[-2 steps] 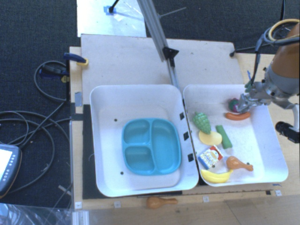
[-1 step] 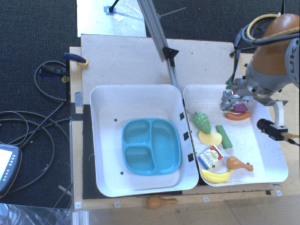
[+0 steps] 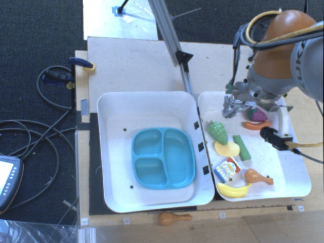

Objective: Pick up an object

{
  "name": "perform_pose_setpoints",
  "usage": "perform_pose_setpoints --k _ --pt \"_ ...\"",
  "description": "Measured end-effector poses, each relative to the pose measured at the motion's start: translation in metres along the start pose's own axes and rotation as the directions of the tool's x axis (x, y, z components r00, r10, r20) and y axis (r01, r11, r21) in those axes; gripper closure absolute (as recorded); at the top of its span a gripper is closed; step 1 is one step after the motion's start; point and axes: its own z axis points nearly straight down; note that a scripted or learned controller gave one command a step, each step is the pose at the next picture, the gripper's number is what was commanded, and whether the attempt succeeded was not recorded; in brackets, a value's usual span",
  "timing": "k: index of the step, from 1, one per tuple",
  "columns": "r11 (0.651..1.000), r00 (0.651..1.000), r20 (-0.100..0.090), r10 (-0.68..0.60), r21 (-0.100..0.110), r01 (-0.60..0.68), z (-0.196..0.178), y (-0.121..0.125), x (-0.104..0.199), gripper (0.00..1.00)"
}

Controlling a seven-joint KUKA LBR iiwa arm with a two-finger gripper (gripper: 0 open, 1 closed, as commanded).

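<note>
A: Where's the arm [image 3: 283, 49]?

B: Reaching in from the right, orange band up top, wrist bent down over the far end of the right bin [image 3: 298, 178]. The claw [image 3: 234, 107] hangs low there; whether it is clenched or released, I cannot tell.

A: And the toys?

B: All in that right bin: a knobbly green cone [image 3: 218, 131], a purple piece [image 3: 258, 116], an orange carrot [image 3: 256, 125], a green stick [image 3: 241, 147], a yellow banana [image 3: 234, 190], a small carton [image 3: 227, 169] and a drumstick [image 3: 257, 176].

A: The left bin [image 3: 109, 135]?

B: It holds a smooth blue plastic tray [image 3: 163, 158] with three compartments. Another drumstick [image 3: 173, 218] lies on the desk's [image 3: 136, 65] near edge.
</note>
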Motion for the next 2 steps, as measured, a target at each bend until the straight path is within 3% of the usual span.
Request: perform_pose_setpoints --k 2 --pt "1.0 1.0 0.0 0.0 0.003 0.0 0.004 -0.008 0.115 1.0"
